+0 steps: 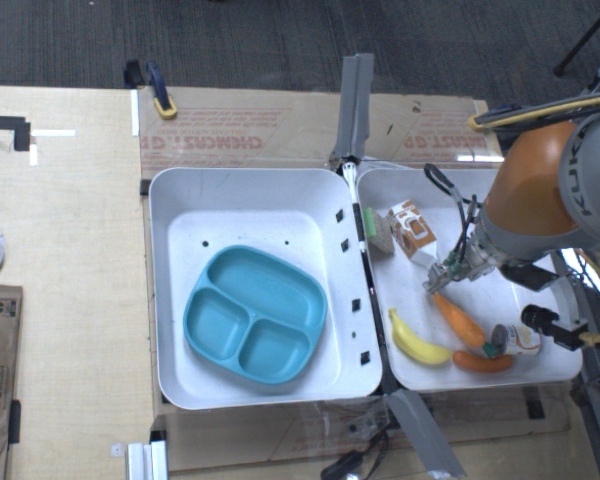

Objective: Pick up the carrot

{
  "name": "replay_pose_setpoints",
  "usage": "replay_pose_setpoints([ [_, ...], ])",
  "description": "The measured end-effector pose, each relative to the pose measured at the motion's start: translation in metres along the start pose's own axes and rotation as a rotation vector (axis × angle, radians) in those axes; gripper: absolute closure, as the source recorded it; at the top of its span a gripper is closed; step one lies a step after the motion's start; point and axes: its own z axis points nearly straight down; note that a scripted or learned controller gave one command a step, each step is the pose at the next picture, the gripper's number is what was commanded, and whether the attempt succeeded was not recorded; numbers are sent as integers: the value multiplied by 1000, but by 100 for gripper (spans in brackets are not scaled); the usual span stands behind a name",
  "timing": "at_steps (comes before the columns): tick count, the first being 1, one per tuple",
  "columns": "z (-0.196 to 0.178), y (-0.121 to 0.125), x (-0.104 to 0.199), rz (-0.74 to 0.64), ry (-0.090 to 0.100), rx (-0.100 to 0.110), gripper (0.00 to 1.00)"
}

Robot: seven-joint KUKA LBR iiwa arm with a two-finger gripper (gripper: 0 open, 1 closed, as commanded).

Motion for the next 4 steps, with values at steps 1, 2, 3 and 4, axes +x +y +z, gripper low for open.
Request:
replay_pose_setpoints([
  [1, -94, 43, 59, 83, -3, -3, 100],
  [2, -94, 43, 58, 83, -3, -3, 0],
  [3, -93, -38, 49, 65, -2, -1, 0],
  [4, 7, -74, 4, -56, -1, -3, 0],
])
